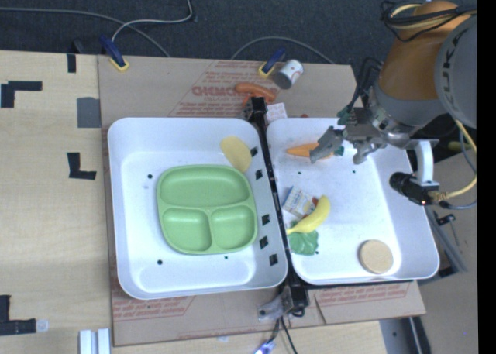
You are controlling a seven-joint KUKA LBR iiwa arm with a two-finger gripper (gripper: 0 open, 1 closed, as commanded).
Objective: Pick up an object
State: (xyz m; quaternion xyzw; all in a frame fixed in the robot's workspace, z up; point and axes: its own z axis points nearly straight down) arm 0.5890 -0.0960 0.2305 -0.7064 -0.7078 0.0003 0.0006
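Note:
My gripper (343,149) hangs over the back of the right bin (403,213), its two fingers spread open. An orange carrot (301,149) lies on the bin floor just left of the gripper, and its right end reaches the left finger (325,147). Nothing is clamped between the fingers. Further forward in the same bin lie a yellow banana (313,217), a small printed packet (295,201), a green leafy piece (304,244) and a round tan disc (376,256).
The left bin (132,190) holds a green divided plate (207,209) and a pale yellow piece (235,152) near its back right corner. A black divider (267,190) separates the bins. An orange item (254,90) and a small grey cylinder (288,73) lie behind them.

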